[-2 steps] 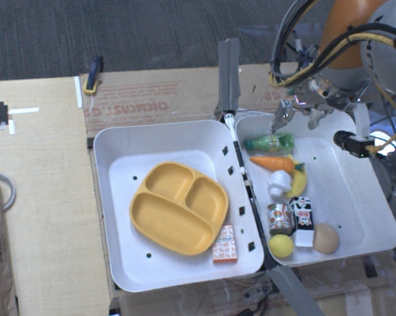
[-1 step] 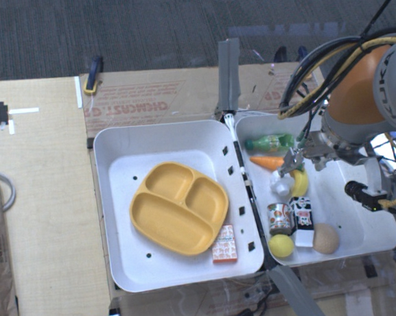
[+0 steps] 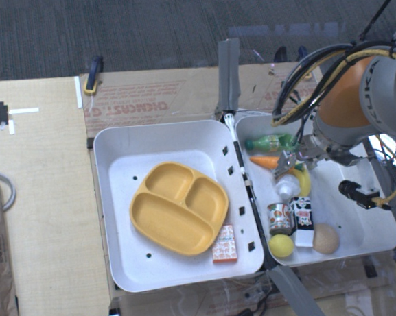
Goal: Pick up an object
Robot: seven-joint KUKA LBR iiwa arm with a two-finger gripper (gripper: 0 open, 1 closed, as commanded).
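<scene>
We judge the approach underway: our gripper (image 3: 286, 169) hovers by the orange plastic carrot (image 3: 265, 161), its grip state untellable, needing descent next

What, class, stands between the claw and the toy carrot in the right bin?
Nothing visible. The claw hangs right beside the carrot, with the green bottle behind it and the banana in front; neither lies between them.

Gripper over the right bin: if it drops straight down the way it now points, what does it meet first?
Likely the yellow banana directly under the gripper, with the carrot close beside it; depth from this slanted view is uncertain.
</scene>
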